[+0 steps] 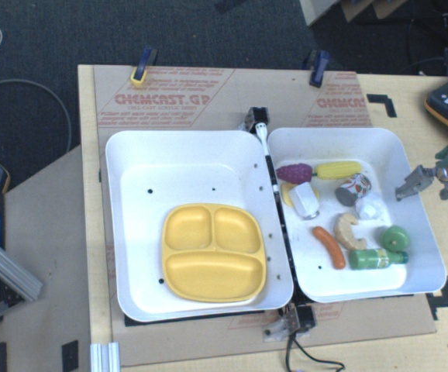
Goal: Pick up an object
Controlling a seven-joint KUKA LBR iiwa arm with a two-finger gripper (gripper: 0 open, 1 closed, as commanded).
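Observation:
The right bin [410, 157] holds several toy foods: a purple eggplant [294, 173], a yellow corn cob [338, 170], a grey and red can [353, 188], an orange sausage [329, 247], a beige bread piece [349, 231], a green apple [395, 239] and a green bottle [375, 259]. A white block [305, 201] lies near the divider. My gripper [429, 188] hangs over the bin's right rim, right of the can and above the apple. It is open, with nothing between its fingers.
The left bin [131, 169] holds a yellow divided plate [212, 252]. A black clip [257, 118] sits where the two bins meet at the back. Clamps [141, 67] hold the cardboard sheet under the bins.

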